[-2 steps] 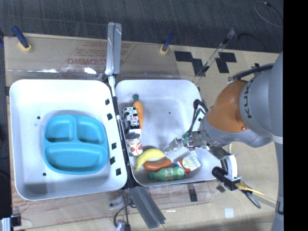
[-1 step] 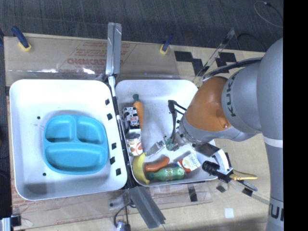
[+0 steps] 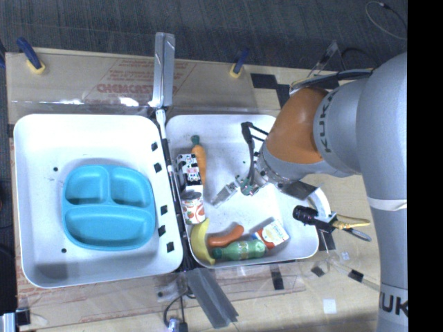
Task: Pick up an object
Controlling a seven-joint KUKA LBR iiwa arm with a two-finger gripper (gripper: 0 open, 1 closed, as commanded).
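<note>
**Gripper low over the right bin, nothing in its grasp**

On your left, a blue divided tray (image 3: 109, 208) sits in the left bin (image 3: 34, 144). Move right: carrot (image 3: 199, 159), small carton (image 3: 188, 170) and can (image 3: 193, 208) line the right bin's (image 3: 221, 126) left wall; banana (image 3: 199, 243), sausage (image 3: 225, 236), green bottle (image 3: 239, 250) crowd its near edge. Your gripper (image 3: 239, 185) hangs above the bare middle, fingers spread, arm (image 3: 346, 130) reaching from the right.

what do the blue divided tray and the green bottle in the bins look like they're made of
Blue divided tray: looks like moulded plastic, matte to slightly satin, going by its uniform colour and soft rounded compartment edges.
Green bottle: probably plastic with a glossy surface, since it shows bright highlights along its side; glass can't be ruled out from this view.
</note>
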